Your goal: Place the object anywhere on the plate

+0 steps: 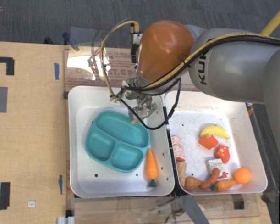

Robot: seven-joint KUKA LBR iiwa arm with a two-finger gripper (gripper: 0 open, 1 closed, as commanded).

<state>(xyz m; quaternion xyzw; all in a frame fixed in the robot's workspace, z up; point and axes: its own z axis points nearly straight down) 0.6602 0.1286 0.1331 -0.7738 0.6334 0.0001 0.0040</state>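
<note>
A teal plate (116, 140) with three compartments lies in the left bin (79, 130). An orange toy carrot (151, 166) lies on the bin floor just right of the plate, near the bin's right wall. My gripper (140, 110) hangs over the plate's far right rim, below the orange wrist band. I see nothing between its fingers. Cables loop around the wrist and hide part of the gripper.
The right bin (249, 131) holds several toy foods: a banana (215, 131), red pieces (222, 153), an orange (242, 175), a pear (191, 182), carrots and a small packet (177, 147). The grey arm crosses above the right bin's far side.
</note>
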